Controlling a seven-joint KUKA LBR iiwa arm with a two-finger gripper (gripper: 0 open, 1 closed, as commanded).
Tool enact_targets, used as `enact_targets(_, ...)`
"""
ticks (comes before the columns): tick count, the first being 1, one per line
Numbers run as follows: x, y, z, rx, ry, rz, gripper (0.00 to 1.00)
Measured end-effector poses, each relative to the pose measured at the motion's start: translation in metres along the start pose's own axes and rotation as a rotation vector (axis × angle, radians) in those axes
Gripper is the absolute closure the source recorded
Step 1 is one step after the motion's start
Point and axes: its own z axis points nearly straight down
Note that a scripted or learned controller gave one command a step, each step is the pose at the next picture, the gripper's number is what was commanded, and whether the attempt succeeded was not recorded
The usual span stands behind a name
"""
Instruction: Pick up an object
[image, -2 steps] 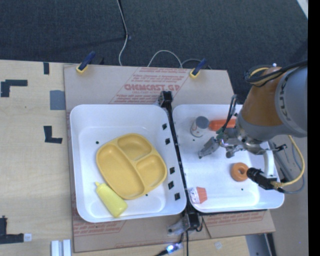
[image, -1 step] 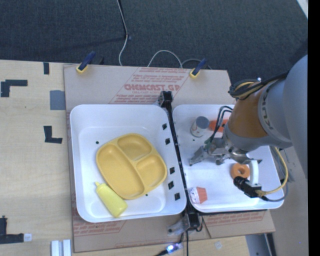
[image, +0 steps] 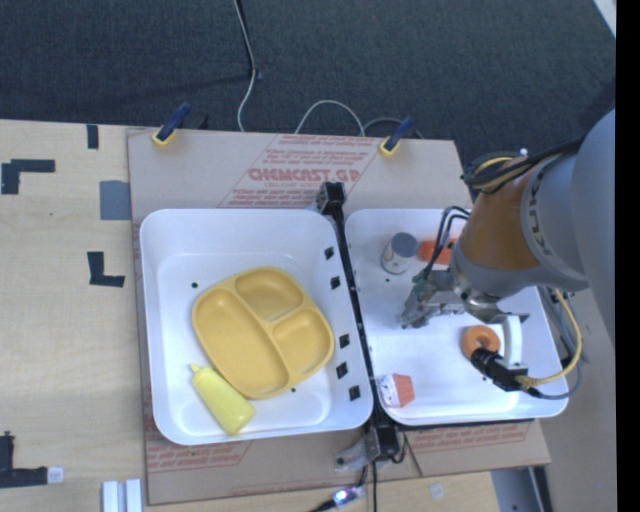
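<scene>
The right bin holds several small things, any of which could be the one to pick. Closest to the gripper is a small grey cylinder, standing toward the far left of that bin, just beyond the fingertips and a little to their left, apart from them. A small orange piece lies just right of the cylinder, partly hidden behind the arm. An orange ring-shaped thing sits to the right of the gripper, near the bin's right side, close under the wrist. At the near left corner of the bin, well apart from the gripper, lies a small orange and white block. The gripper hangs low over the bare white floor in the middle of the bin, its dark fingers pointing down and to the left; nothing shows between them (whether they are spread or pressed together cannot be told from this slant). The left bin carries a yellow divided plate in its middle, with a yellow bottle lying at the plate's near left edge, touching or just beside it. Both bins rest on a brown board held by two clamps at its far edge.
</scene>
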Motion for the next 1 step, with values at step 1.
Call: enact_targets(1,-0.0047,-0.0024,-0.0434,-0.005,-0.001,0.002,1.00)
